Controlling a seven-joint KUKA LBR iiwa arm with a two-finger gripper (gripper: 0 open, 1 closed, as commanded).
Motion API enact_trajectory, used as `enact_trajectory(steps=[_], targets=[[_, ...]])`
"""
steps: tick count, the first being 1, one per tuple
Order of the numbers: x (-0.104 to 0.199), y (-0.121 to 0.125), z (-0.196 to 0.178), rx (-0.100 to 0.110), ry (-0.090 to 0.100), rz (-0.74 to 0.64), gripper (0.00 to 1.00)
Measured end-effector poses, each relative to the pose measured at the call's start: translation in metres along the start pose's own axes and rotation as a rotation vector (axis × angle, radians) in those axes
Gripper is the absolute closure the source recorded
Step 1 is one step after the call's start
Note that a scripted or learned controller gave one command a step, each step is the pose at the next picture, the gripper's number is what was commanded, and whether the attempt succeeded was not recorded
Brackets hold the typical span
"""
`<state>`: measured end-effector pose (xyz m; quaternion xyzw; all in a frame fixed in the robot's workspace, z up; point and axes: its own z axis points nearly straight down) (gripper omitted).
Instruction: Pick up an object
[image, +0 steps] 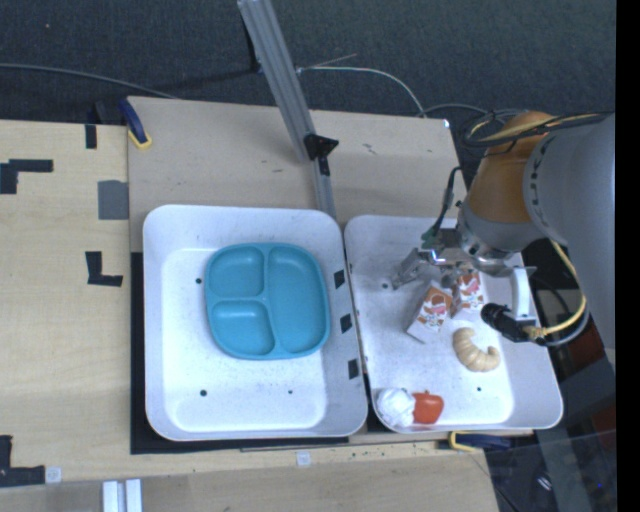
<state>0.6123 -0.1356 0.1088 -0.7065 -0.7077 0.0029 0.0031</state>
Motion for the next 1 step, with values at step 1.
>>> enact_trajectory(steps=[1], targets=[[0.0005,0.0018,-0.0142,-0.006,0.000,-0.001,1.00]])
